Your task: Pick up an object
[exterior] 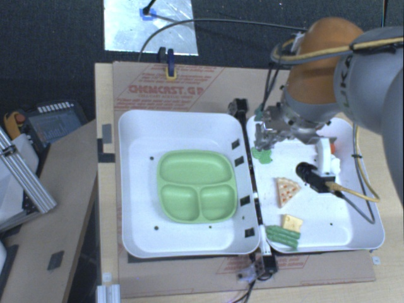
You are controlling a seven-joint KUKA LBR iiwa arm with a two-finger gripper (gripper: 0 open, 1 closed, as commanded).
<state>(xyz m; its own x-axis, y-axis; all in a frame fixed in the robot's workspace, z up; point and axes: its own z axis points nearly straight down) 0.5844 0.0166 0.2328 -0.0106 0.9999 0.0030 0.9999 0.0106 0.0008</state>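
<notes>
My gripper (263,137) hangs over the far left corner of the right bin (360,226), close to the wall shared with the left bin. A small green leafy piece (262,156) lies right under its tip; I cannot tell whether the two touch. Nearer the front of that bin are a pizza slice (286,190), a small yellow cheese square (291,223) and a bundle of green beans (282,236). The grey arm with its orange band (325,55) comes in from the upper right and hides the back of the right bin.
In the left bin (136,169) sits a light green divided plate (196,186) with three compartments. The bins' shared wall (250,182) runs just left of the gripper. A red and white item (331,147) shows by the arm at the right bin's far side.
</notes>
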